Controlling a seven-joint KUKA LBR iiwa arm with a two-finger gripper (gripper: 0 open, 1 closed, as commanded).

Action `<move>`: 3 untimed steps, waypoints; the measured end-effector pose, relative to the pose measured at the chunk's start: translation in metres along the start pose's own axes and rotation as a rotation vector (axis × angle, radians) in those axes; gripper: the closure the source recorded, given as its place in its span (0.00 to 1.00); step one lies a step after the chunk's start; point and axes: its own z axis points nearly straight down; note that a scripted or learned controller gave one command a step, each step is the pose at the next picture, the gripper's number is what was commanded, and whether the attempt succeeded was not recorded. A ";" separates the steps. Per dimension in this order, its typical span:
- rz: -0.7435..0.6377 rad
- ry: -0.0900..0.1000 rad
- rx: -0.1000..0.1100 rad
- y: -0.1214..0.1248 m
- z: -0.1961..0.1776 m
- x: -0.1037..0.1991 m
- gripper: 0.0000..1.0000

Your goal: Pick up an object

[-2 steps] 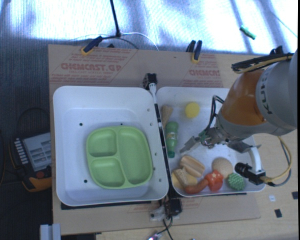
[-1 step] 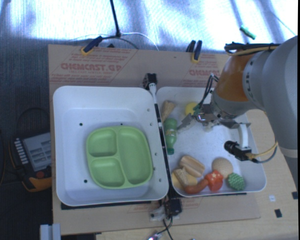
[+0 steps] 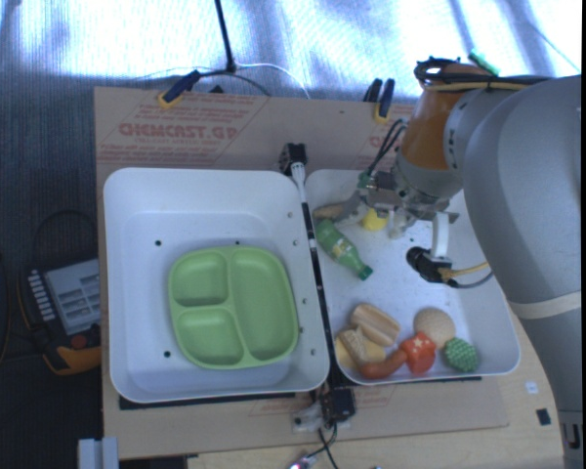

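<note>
Bottle (image 3: 341, 248) just left of end effector (image 3: 389, 211)

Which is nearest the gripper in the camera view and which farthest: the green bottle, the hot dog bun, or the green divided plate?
From the gripper, at the top of the right bin:
1. Green bottle, just to its lower left, by the divider.
2. Hot dog bun, toward the right bin's near edge.
3. Green divided plate, across in the left bin.

Left bin (image 3: 137, 213) holds a tray (image 3: 232, 306). In the right bin (image 3: 488, 320), a bottle (image 3: 342, 249) lies behind a hot dog (image 3: 375, 323); a tomato (image 3: 419, 353) sits just right of the hot dog.
</note>
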 end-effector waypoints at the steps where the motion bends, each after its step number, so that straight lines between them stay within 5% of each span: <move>1: 0.001 -0.003 0.001 0.000 -0.010 -0.001 1.00; 2: 0.361 0.005 0.052 0.015 0.000 0.004 1.00; 3: -0.105 0.007 0.002 -0.056 -0.059 -0.066 1.00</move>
